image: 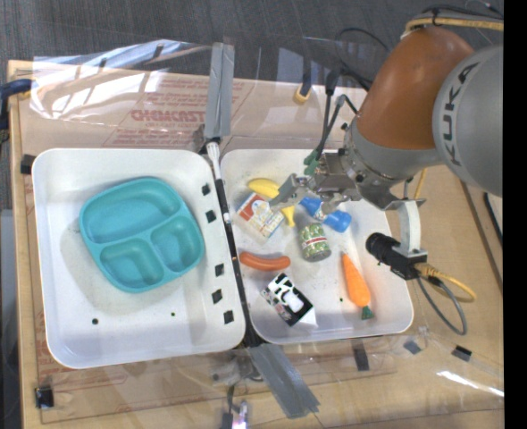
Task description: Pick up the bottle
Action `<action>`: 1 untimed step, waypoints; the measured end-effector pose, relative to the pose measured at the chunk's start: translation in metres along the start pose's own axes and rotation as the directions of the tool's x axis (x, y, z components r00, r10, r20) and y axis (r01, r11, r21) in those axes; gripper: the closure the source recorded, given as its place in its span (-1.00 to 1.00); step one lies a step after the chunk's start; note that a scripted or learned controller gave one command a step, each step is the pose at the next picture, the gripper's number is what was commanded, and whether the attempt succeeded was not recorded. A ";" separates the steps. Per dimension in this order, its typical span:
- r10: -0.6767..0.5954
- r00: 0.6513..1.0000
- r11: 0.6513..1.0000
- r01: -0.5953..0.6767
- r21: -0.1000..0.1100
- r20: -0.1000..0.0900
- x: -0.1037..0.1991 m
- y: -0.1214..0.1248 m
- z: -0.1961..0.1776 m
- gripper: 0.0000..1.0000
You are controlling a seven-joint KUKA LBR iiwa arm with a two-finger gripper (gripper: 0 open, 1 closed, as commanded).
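The arm (424,88) reaches in from the right and hangs over the upper part of the right bin (388,315). The gripper (310,189) sits low among the items there; whether it is open or closed on anything cannot be told from this view. The bottle (314,240), a small green jar-like one with a patterned label, lies in the middle of the right bin, just below the gripper and just beside a blue piece (328,215). A yellow banana (263,188) lies to the upper left of the gripper, with a small carton (260,215) with a red and white label below it. A sausage (264,261) lies left of the bottle, near the divider between the bins. A black and white box (288,298) sits toward the front edge, and a carrot (357,281) lies to the right of the bottle. The left bin (58,329) holds a teal divided plate (141,232). Both bins rest on the tabletop (478,347), under clear plastic sheeting.
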State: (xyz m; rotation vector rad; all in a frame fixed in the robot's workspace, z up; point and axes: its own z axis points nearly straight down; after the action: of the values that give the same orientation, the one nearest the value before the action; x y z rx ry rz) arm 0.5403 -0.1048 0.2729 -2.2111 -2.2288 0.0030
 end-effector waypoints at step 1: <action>0.079 0.997 0.997 -0.079 0.001 0.000 -0.060 0.020 0.052 -1.00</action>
State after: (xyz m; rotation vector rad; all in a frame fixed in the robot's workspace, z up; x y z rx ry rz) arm 0.5609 -0.1644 0.2210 -2.2965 -2.1394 0.0044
